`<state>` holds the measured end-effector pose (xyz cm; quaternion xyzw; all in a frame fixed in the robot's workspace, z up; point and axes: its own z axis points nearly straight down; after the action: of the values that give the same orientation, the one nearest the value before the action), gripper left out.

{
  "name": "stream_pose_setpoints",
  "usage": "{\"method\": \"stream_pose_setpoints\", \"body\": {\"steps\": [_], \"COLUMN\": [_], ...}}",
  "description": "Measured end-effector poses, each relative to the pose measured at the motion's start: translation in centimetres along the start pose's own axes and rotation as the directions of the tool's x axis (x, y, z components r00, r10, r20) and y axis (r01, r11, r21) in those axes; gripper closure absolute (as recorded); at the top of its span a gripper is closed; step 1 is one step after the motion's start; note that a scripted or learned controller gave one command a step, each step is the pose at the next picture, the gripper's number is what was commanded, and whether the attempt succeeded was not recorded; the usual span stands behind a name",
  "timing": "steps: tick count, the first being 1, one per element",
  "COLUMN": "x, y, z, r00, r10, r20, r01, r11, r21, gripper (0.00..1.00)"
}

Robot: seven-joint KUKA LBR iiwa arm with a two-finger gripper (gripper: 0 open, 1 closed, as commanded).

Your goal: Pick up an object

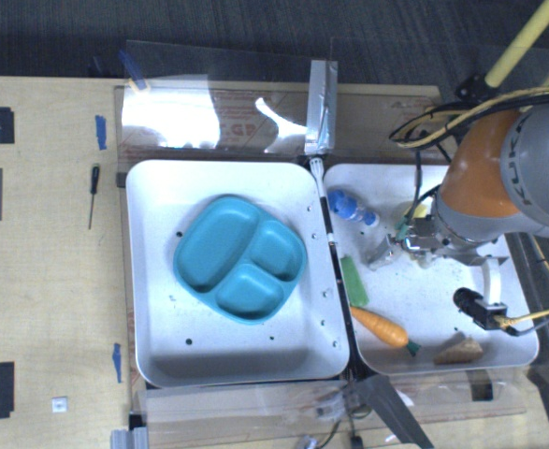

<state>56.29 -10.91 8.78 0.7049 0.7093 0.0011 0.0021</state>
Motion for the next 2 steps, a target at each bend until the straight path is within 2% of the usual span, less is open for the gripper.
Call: {"method": "stream_pose_setpoints", "body": {"steps": [1,2], "x": [-0.1,-0.1], "y": [6.2,6.4], "z": [0.1,-1.2], "r00": [0.990,0.989], "r10": [-0.144,-0.145], "r20": [0.000,0.002], "r01": [0.144,0.145], "r11": [0.990,0.989], "r21": [-0.001,-0.008], "gripper": [0.00,1.00]}}
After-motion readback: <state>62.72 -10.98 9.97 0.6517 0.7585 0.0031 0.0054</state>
